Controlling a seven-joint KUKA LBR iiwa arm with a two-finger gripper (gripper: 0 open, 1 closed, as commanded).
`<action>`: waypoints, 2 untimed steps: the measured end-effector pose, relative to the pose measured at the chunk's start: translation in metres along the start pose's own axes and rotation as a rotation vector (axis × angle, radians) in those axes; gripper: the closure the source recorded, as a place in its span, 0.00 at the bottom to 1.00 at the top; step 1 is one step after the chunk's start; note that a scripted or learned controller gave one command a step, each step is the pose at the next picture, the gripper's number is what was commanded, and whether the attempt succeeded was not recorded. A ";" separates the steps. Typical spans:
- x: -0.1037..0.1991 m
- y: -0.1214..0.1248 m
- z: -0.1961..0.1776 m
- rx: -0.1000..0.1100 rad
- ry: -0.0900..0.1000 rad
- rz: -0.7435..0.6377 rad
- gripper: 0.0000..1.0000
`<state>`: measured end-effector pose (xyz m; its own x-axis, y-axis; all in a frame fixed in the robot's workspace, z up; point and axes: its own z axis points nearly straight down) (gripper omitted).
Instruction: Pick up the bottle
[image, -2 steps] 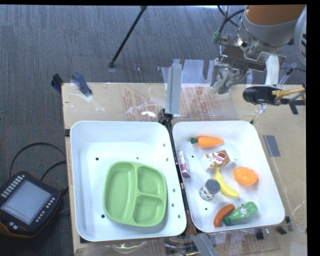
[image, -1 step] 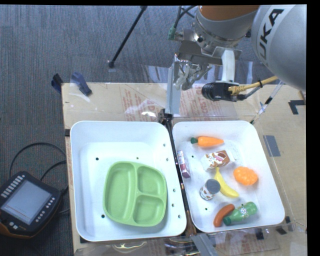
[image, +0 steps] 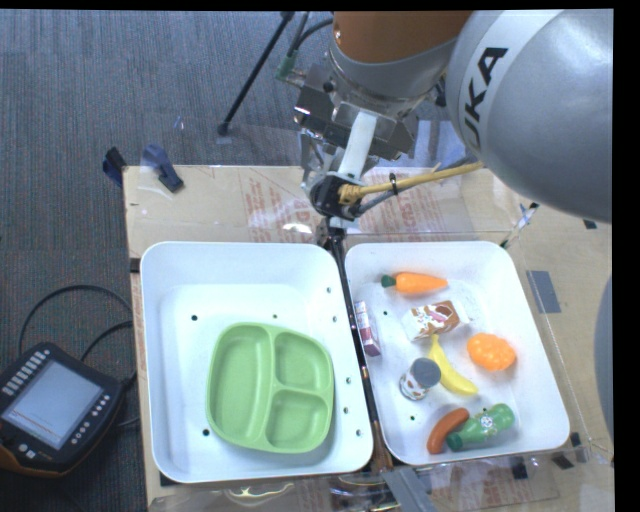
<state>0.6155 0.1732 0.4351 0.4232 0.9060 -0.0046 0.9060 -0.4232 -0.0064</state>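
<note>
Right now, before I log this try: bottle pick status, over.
Gripper over the bins' far edge, well off the bottle. Bottle lying in the view's right bin, near corner. Red sausage close beside it.

Bright even light, faint shadows, glare on bench (image: 270, 210), focus perhaps soft

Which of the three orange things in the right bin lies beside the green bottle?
The reddish sausage, at the front, just left of the bottle. The carrot lies at the back, the round orange fruit midway.
</note>
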 end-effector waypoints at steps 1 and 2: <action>0.066 -0.028 0.000 -0.001 0.000 -0.014 1.00; 0.068 -0.030 -0.008 0.002 -0.004 -0.021 1.00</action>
<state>0.6173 0.2473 0.4425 0.4042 0.9146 -0.0087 0.9146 -0.4043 -0.0089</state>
